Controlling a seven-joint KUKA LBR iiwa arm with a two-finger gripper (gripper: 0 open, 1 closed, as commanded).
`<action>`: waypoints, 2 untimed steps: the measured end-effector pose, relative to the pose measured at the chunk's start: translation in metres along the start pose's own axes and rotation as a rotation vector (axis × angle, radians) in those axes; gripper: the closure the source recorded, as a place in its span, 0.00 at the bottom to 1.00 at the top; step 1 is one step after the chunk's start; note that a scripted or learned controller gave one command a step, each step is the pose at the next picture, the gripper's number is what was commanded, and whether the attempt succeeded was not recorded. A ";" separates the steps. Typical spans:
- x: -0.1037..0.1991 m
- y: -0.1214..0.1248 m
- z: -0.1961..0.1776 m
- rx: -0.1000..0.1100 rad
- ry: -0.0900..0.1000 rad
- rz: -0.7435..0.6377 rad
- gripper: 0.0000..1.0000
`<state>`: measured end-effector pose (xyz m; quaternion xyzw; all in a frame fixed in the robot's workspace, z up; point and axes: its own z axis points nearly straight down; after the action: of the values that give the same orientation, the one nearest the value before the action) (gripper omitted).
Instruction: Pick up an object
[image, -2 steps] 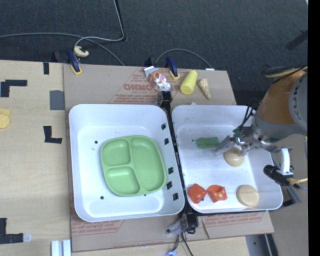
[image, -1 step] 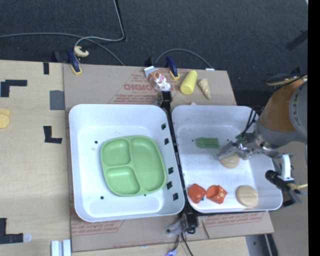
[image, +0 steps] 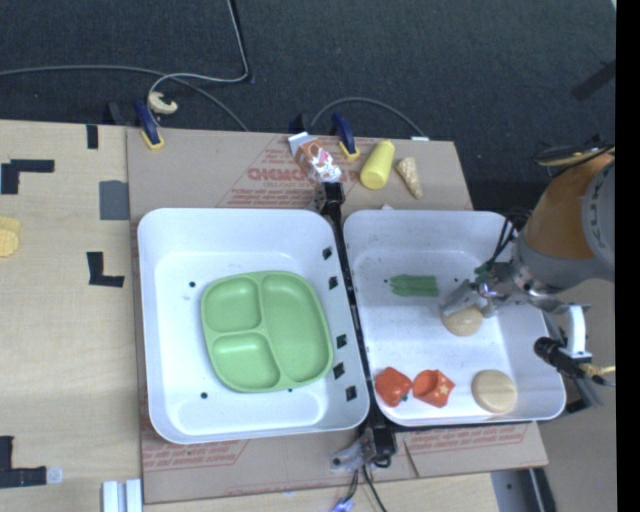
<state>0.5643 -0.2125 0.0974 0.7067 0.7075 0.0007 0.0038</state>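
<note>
The right bin (image: 440, 225) holds a flat green piece (image: 413, 286), a tan rounded piece (image: 463, 322), two red pieces (image: 393, 385) (image: 433, 387) and a pale round disc (image: 494, 391). My gripper (image: 475, 300) reaches in from the right and sits low, right over the upper edge of the tan rounded piece, touching or nearly touching it. The gripper's tip is small and partly merged with that piece, so nothing can be read as held. The arm's orange band (image: 565, 215) hangs over the bin's right rim.
The left bin (image: 170, 240) carries a green divided plate (image: 266, 330). Behind the bins on the cardboard lie a yellow object (image: 377, 165), a beige cone (image: 410, 177), a small packet (image: 315, 157) and two blue clamps (image: 149, 125) (image: 343, 133).
</note>
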 end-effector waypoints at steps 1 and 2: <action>0.048 0.066 0.008 -0.007 0.003 -0.002 1.00; 0.147 0.065 -0.088 0.005 0.005 -0.002 1.00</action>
<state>0.6287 -0.0651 0.1849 0.7060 0.7082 0.0009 0.0002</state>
